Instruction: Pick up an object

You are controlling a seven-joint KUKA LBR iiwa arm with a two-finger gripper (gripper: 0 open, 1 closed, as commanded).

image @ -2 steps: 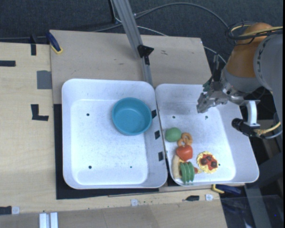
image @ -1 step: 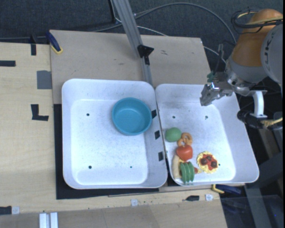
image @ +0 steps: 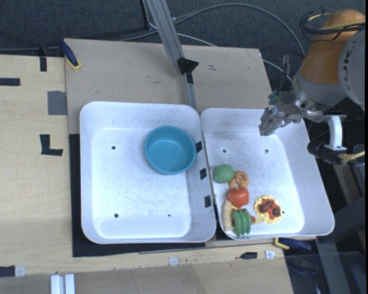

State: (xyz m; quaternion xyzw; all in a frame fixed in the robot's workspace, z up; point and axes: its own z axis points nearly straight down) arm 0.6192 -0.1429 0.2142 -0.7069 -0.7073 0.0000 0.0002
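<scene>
My gripper [image: 268, 127] hangs over the far right part of the right bin [image: 294, 164], with nothing seen between its fingers. In that bin's near left corner lie several toy foods: a green round piece [image: 223, 174], a small pretzel [image: 239, 179], a red tomato-like piece [image: 238, 196], a green pepper-like piece [image: 241, 220] on a yellow banana [image: 227, 213], and a small pizza slice [image: 268, 209]. A blue bowl [image: 170, 150] sits upright in the left bin [image: 110, 182], near its far right side. The gripper is well apart from all of them.
A slanted grey metal pole [image: 172, 35] crosses the bench behind the bins and ends at the gap between them. Cables run over the dark floor at the back. A black divider strip [image: 204, 173] separates the two bins.
</scene>
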